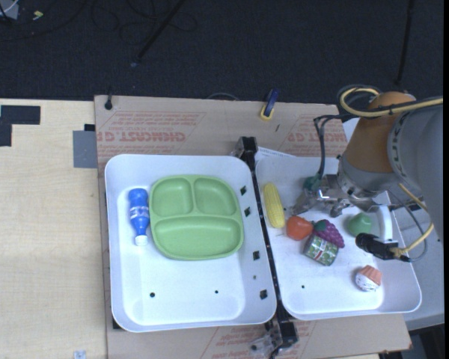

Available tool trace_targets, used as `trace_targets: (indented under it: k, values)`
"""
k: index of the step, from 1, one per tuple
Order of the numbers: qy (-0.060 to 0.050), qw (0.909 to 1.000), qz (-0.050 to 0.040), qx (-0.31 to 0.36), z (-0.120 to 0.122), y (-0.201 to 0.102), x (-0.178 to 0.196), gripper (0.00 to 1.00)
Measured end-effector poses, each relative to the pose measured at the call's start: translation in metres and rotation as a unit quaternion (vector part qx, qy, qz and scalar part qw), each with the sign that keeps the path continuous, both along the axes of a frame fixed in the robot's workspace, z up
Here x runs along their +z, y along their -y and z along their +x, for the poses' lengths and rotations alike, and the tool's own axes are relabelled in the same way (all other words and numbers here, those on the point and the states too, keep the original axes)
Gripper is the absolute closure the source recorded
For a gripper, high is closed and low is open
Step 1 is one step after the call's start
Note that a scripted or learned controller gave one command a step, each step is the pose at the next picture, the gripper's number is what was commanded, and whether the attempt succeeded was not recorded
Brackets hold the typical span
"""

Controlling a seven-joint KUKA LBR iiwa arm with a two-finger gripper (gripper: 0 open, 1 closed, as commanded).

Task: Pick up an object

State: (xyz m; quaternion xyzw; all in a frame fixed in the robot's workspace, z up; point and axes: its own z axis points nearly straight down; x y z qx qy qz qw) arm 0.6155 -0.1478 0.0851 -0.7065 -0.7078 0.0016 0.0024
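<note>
The gripper (313, 200) is low in the right bin (404, 294), just above the red toy (298, 227). I cannot tell its state. It should go straight down and squeeze gently, away from the corn (274, 204).

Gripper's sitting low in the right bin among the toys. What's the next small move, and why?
Probably a short descent with a slight shift toward the orange-red toy. The gripper hangs just above and beside it, with the purple grapes and yellow corn close by. I see nothing between its fingers, so it likely needs to settle over one toy before closing.
</note>
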Motion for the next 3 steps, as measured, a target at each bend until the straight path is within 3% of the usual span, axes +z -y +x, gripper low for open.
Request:
trace_targets:
  k: [1, 3]
  values:
    - [0.001, 1.0, 0.0001, -0.002, 0.0, 0.001, 0.013, 1.0]
    - [0.004, 1.0, -0.0007, 0.0, -0.003, 0.001, 0.101, 1.0]
